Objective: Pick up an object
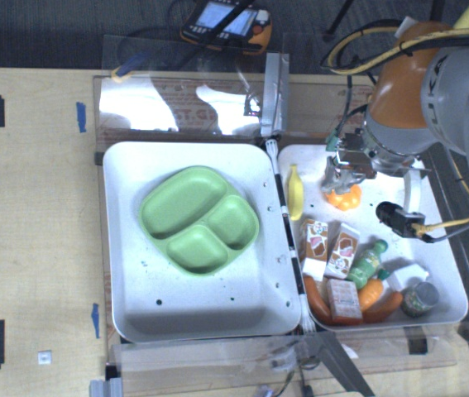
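Your gripper [343, 180] sits low in the right bin [445, 259], just right of the banana [295, 193]. Its fingers reach the top of a small orange fruit [343, 198]; you can't tell whether they're apart or clamped on it.

Grey arm [457, 98] with orange band, yellow cable, metallic tool [343, 176].

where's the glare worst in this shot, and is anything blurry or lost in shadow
In the camera view, the strongest glare is the blown-out white patch on the clear panel behind the left bin; the green divided plate is evenly lit and fairly sharp; the gripper over the orange object is soft and shaded, so its fingers are unclear; the whole frame is slightly grainy.
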### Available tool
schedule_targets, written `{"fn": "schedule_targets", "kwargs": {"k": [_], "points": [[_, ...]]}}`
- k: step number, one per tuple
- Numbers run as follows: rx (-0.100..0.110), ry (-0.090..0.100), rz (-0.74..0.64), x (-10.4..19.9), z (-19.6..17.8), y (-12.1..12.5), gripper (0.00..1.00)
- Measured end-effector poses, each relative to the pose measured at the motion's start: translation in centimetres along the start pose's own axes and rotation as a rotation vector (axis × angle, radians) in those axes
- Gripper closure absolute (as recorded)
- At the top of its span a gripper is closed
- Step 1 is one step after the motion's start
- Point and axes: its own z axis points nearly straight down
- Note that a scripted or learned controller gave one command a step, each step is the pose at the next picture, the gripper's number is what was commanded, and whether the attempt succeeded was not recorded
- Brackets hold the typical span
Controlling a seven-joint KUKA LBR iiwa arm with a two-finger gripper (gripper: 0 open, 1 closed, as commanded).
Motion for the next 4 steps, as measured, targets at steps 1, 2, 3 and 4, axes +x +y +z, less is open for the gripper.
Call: {"fn": "schedule_targets", "kwargs": {"k": [1,2,3,4], "points": [[0.0,0.0,0.0,0.0,0.0,0.0,0.0],[-0.023,-0.003,-0.087,-3.7,7.4,1.7,0.0],[-0.002,-0.001,-0.011,-7.6,9.9,4.9,0.0],[-0.005,-0.002,-0.015,-7.4,8.9,5.0,1.0]]}}
